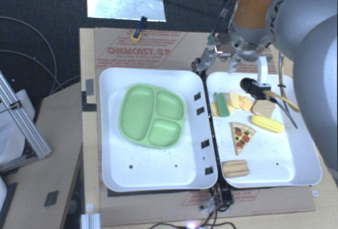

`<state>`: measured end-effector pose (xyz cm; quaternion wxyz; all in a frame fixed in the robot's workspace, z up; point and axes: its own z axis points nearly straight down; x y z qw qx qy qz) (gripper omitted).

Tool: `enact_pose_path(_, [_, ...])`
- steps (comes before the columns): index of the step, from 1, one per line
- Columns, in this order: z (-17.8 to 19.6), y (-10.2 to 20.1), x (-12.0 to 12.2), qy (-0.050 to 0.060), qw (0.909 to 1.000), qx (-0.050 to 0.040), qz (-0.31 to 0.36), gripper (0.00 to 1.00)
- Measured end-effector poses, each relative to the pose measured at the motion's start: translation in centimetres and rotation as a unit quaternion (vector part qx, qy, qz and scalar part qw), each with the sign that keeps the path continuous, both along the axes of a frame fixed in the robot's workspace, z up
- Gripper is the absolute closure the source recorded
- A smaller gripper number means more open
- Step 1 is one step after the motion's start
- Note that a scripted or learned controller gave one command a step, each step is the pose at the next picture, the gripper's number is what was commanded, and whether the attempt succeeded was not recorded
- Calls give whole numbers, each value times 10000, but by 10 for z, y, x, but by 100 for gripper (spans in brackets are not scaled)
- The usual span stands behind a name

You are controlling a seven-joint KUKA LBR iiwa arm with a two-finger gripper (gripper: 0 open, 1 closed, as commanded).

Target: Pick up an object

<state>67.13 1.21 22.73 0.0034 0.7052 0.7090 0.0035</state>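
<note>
Two shallow white bins sit side by side in the camera view: the left bin (111, 170) holds a green divided plate (152, 115), and the right bin (301, 164) holds toy food. The gripper (235, 61) hangs over the far rim of the right bin, close to the divider; whether it is open or closed cannot be told. The nearest candidate is a green toy stick (221, 104), which lies in the far left corner of the right bin, touching pale yellow slices (236, 101). Its long axis runs from far rim toward near rim. A toy pizza slice (242, 136) and a bread roll (235, 168) lie farther off. The coming move probably calls for a short descent toward the near side, closing across the stick's long axis.
</note>
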Motion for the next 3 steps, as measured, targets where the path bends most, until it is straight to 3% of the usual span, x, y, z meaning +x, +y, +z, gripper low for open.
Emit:
enact_pose_path(1, [-45,32,-3,48,10000,3,4,0])
enact_pose_path(2, [-43,25,-26,52,10000,-2,-29,0])
enact_pose_path(3, [57,67,-118,24,10000,21,18,0])
